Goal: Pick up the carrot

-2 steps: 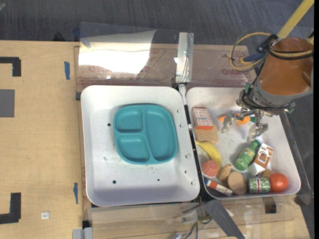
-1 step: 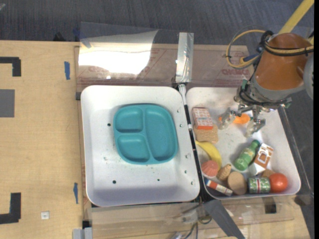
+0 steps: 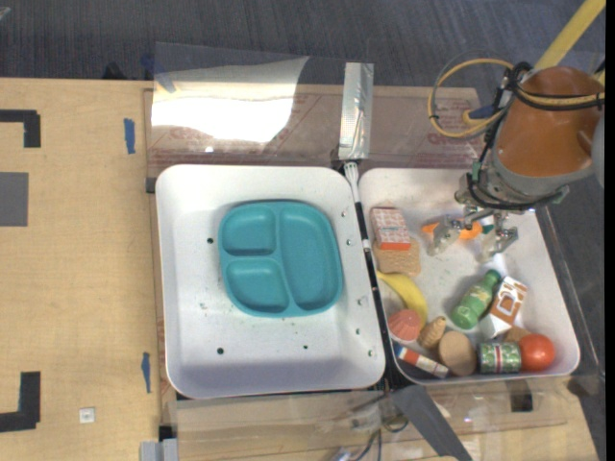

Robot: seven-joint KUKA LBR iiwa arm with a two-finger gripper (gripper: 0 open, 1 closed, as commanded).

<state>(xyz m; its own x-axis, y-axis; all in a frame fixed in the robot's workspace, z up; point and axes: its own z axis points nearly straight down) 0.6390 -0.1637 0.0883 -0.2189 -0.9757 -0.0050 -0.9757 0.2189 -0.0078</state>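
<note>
Orange shows between the metal fingers of the pincer [image 3: 468,230], which hangs low over the upper part of the right bin [image 3: 557,286]; that small orange piece looks to be the carrot [image 3: 470,228], though it is tiny and partly hidden by the fingers. From this slanted view I cannot tell how wide the pincer stands, nor whether it has the carrot clamped or is merely pressed down around it.

Below it the right bin is crowded: a boxed snack [image 3: 389,227] with a slice of bread [image 3: 398,258] by the left wall, a banana [image 3: 405,291], a green bottle [image 3: 477,301], a small carton [image 3: 506,303], a green can [image 3: 499,356], a tomato [image 3: 537,351] and some rounded items near the front corner. The left bin [image 3: 183,286] holds a teal divided plate [image 3: 282,257]. Both bins sit on the counter [image 3: 67,257].

My judgement of the risks: the carrot is small and smooth, so a grip taken off-centre or only at its tip could let it slide or pivot out as the arm [image 3: 548,128] lifts. If the fingers are straddling it unevenly, closing could flick it sideways toward the bread or the bottle. Pressing too low could also scrape the bin floor and drag the bin itself.
</note>
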